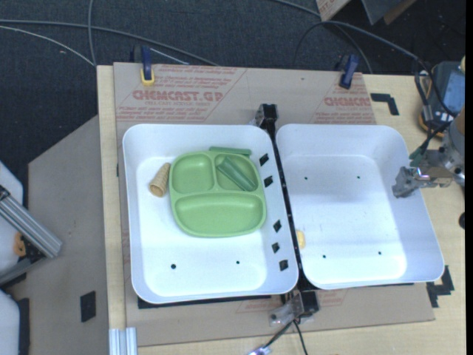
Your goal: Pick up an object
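A green divided plate (216,195) lies in the left bin (199,272). In its upper right compartment rests a green pod-shaped piece (236,172), with another green strip (230,151) at the plate's far rim. A tan cone (159,180) lies just left of the plate, touching its edge. A small yellow piece (300,238) sits at the left wall of the right bin (369,265). My gripper (403,184) hangs over the right bin's right rim, far from all of these, with nothing seen in it.
Black clips (279,228) run along the seam between the two bins. Blue clamps (147,63) (349,69) hold the cardboard sheet at the back. Cables (89,21) cross the dark floor behind the bench.
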You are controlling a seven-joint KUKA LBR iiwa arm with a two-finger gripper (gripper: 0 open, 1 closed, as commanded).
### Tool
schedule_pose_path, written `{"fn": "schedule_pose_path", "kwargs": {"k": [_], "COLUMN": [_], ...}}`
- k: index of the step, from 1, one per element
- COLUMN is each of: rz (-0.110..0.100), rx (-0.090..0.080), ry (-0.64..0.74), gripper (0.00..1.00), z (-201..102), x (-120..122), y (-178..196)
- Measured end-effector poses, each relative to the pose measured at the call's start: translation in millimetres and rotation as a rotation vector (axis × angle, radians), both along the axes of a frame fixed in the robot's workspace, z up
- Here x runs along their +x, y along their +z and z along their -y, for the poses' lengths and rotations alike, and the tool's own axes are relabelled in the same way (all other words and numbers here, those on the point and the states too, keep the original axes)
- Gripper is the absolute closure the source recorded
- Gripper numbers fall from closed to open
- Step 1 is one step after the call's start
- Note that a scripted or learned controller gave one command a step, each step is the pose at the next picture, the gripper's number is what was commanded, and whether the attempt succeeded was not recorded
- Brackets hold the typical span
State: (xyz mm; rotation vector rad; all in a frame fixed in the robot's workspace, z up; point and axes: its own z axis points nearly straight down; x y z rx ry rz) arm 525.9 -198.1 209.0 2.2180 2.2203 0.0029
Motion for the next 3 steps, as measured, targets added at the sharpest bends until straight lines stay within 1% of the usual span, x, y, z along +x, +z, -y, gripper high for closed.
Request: {"fn": "schedule_pose_path", "kwargs": {"k": [1, 2, 3], "rz": [0.0, -0.005, -0.001], "rx": [0.002, 0.005, 0.003], "ry": [0.005, 0.006, 0.006], "gripper": [1.0, 1.0, 1.0], "z": [-47, -107, -161], "x": [10, 18, 28], "y": [11, 6, 18]}}
